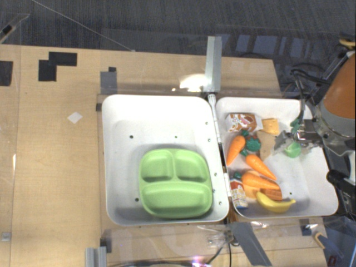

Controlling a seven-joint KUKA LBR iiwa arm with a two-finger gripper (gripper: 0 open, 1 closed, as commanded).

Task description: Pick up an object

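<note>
With my pincer point(289, 141) over the right bin point(311, 204), fingers' state unclear, I should descend squarely on one isolated carrot point(260, 166), avoiding neighbours.

Divided tray point(176, 183) in left bin point(119, 149); carrots point(260, 166), banana point(274, 203) in right bin point(317, 191)

We see a light green divided plate point(176, 183) in a white bin point(119, 149), orange carrots point(260, 165), a yellow banana point(274, 204), and black patches point(57, 64) on the tan worktop point(50, 177).
</note>
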